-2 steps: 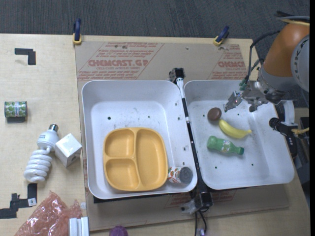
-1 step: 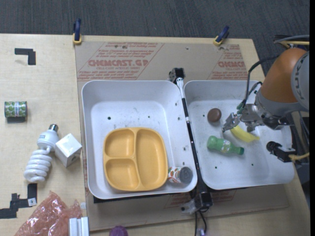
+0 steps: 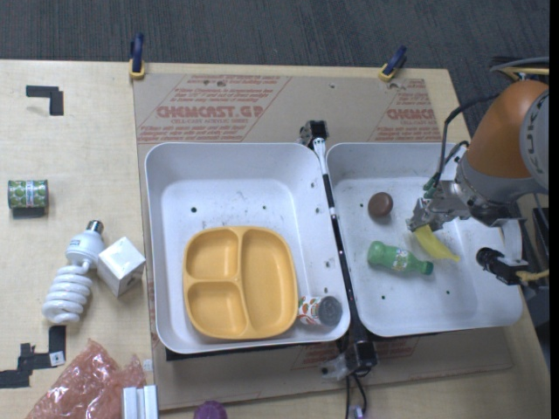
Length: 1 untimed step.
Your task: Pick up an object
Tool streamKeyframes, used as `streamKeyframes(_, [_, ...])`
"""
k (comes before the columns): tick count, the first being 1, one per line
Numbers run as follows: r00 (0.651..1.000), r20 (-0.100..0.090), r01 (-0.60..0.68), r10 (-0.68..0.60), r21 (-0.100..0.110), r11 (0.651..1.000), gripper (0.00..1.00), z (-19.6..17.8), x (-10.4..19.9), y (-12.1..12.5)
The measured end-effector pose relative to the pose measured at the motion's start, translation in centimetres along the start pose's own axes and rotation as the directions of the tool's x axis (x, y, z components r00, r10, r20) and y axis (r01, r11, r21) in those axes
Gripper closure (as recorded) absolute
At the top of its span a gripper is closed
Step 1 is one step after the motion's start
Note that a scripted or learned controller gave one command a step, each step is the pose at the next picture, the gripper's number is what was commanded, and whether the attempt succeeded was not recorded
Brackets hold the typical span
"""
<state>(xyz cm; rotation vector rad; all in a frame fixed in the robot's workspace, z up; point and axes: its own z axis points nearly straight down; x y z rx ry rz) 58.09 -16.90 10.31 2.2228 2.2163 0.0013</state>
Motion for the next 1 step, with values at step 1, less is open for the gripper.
streamKeyframes(1, [1.000, 0.000, 0.003, -0.003, 0.001, 1.000, 1.00, -8.96, 9.55, -3.34])
